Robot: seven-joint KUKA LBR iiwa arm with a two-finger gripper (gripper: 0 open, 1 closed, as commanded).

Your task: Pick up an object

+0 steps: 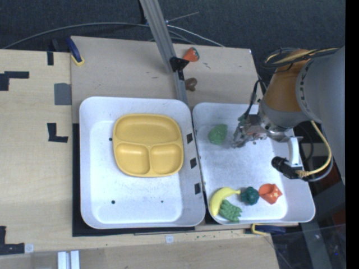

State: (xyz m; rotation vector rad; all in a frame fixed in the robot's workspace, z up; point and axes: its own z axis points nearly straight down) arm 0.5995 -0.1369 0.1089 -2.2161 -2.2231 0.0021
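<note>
Camera view: hovering low over the upper part of the right bin (297, 209), the gripper (242, 137), coming in from the right under the orange-banded wrist. Lying just to its left, the nearest candidate, a pale green lumpy object (217, 134), roundish with no clear long axis, sitting apart from the claw and close to the bin's left wall. Showing nothing between the claw's tips; how wide the claw is standing, impossible to tell from this slant. Clustering well apart along the bin's near edge: a yellow banana (219, 198), a green leafy piece (230, 210), a dark green piece (249, 195), an orange-red piece (270, 193). Resting in the left bin (90, 167), a yellow divided plate (148, 144). Showing no readable brand, label or writing anywhere.
</note>
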